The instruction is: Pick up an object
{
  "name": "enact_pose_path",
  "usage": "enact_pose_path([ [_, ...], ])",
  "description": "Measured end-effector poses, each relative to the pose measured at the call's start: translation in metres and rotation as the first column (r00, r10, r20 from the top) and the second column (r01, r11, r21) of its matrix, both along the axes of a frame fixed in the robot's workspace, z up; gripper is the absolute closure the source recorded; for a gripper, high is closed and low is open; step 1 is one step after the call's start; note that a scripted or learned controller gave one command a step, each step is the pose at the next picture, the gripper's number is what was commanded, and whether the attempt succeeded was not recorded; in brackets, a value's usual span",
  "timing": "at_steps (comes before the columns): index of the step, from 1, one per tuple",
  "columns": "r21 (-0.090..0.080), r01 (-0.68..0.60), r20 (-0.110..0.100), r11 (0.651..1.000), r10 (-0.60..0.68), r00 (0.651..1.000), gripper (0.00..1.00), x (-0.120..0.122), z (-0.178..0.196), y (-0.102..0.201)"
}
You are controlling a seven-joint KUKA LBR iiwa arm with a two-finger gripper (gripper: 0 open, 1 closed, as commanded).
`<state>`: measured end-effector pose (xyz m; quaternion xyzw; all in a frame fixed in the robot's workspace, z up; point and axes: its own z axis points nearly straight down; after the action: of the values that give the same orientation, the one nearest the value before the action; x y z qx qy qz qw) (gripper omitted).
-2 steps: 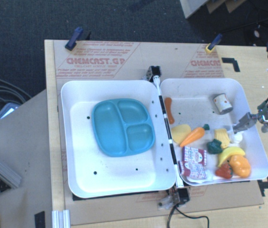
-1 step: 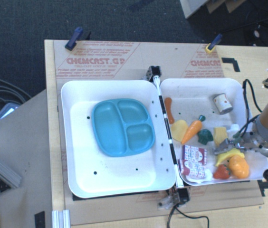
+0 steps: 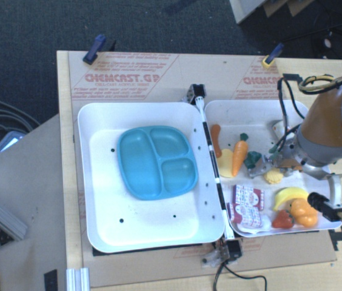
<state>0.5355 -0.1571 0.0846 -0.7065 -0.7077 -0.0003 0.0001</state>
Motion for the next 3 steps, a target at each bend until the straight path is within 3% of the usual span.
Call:
enact_pose_path([
  [1, 0.000, 0.000, 0.000, 1.000, 0.000, 1.000, 0.00, 0.0659, 0.0002, 0.0425],
  [2, -0.001, -0.001, 0.001, 1.000, 0.001, 1.000, 1.00, 0.0662, 0.0101, 0.0424],
  [3, -0.001, 0.000, 0.001, 1.000, 0.000, 1.000, 0.00, 0.0661, 0.0100, 0.0425],
])
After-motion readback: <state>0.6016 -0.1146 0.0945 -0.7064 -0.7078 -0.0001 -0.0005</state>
